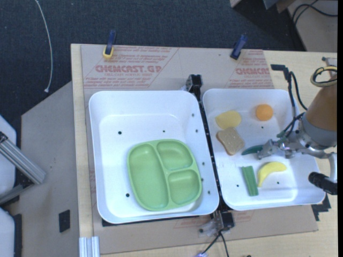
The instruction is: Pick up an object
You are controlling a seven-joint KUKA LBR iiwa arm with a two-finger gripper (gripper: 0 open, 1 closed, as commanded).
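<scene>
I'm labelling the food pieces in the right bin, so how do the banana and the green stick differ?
The banana is yellow and curved; the green stick is green and straight. The banana lies mostly sideways, the stick runs up and down the view. The banana sits just below the gripper, the stick further left. Both lie flat in the right bin, close together.

My gripper (266, 151) low in the right bin (236, 197), banana (271, 171) just below me, green stick (248, 180) and bread (230, 141) crowding my left, open floor toward the orange (263, 112).
</scene>
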